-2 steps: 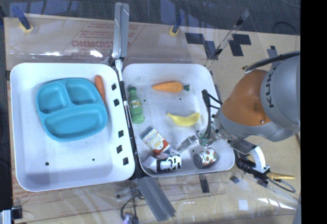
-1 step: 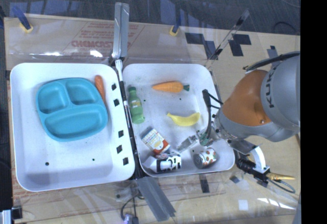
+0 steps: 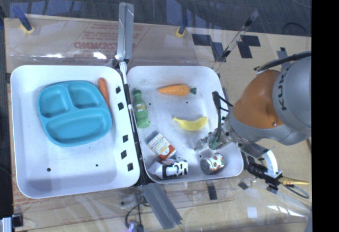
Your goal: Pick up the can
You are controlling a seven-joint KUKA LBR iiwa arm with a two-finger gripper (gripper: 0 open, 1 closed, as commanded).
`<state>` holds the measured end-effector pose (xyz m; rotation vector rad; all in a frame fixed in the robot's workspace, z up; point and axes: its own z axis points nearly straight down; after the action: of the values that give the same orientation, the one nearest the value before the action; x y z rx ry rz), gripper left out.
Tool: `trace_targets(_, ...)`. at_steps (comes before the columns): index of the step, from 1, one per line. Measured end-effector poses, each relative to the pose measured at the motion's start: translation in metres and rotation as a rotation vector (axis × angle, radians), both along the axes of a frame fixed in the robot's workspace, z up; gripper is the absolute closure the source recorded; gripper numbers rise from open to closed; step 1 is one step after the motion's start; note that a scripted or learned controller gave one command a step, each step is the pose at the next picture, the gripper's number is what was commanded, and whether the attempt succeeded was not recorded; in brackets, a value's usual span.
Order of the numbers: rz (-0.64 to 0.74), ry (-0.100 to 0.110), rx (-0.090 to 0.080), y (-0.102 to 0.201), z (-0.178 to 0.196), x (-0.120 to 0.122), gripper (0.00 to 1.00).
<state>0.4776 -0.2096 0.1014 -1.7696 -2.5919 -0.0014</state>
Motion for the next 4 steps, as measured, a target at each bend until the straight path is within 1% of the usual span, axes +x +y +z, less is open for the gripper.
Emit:
trace_targets(1, 0.0, 0.0, 0.0, 0.0, 0.0, 0.0, 0.0)
trace_targets(2, -0.016, -0.001, -0.002, -0.001, -0.01, 0.018, 0.0)
trace_targets(3, -0.016, 0.0, -0.001, 0.001, -0.01, 0.0, 0.0)
trace_targets(4, -0.026, -0.001, -0.001, 0.0, -0.01, 0.0, 0.0)
